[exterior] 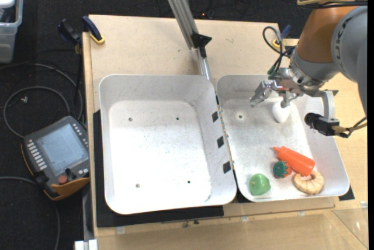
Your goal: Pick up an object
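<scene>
presently, right bin (257, 86): gripper (272, 98) with fingers spread, holding nothing, poised by a white object (281, 113), likely for a grasp; carrot (295, 159), green ball (259, 184), dark green piece (280, 170) and pastry (308, 182) gathered near the front rim.

Bins (117, 91) smooth white plastic, speckled; bench (146, 44) matt pale wood; carrot (295, 159) glossy plastic.

Arm (336, 38) cut off at right edge.
</scene>
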### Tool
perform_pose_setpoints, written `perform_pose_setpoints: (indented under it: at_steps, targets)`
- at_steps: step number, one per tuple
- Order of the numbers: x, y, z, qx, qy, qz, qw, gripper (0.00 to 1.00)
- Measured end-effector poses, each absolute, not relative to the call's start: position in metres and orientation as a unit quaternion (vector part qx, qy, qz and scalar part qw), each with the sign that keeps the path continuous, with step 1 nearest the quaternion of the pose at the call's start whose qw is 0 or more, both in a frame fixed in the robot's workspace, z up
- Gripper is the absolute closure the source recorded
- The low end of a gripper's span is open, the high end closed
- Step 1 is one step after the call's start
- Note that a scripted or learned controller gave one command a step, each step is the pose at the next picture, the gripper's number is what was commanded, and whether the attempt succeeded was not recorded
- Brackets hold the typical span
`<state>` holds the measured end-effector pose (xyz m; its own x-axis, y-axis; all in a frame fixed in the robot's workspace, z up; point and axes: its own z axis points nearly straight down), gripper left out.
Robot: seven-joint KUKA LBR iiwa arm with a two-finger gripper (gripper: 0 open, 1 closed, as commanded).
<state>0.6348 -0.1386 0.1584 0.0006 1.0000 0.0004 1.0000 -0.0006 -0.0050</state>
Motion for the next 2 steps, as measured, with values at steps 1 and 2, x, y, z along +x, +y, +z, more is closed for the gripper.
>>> perform_pose_setpoints:
  at_steps: [1, 2]
  targets:
    - [0.633, -0.139, 0.094, -0.707, -0.707, 0.0021, 0.003, 0.0]
    - [0.635, -0.14, 0.109, -0.708, -0.707, -0.0005, -0.001, 1.0]
